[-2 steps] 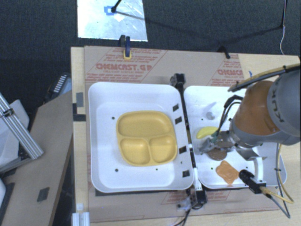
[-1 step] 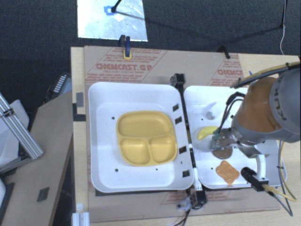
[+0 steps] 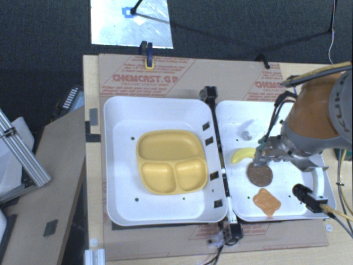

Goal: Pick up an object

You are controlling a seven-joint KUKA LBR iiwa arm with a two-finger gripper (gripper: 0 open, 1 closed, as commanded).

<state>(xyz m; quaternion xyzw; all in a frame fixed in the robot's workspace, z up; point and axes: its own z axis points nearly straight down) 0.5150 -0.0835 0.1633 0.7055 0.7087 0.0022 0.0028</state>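
Observation:
The right bin (image 3: 237,112) holds a yellow banana (image 3: 241,156), a brown round disc (image 3: 260,175), an orange flat piece (image 3: 267,202) near the front wall, and a small pale object (image 3: 246,132) toward the back. My gripper (image 3: 259,158) hangs low over the bin's middle, right at the banana's right end and just above the brown disc's far edge. The wrist body covers its tips. I see nothing held by it.
In the left bin (image 3: 118,148) lies a yellow plate (image 3: 170,162) with three compartments. A black divider (image 3: 216,148) runs between the bins. The arm's grey and orange bulk (image 3: 317,115) overhangs the right bin's right side.

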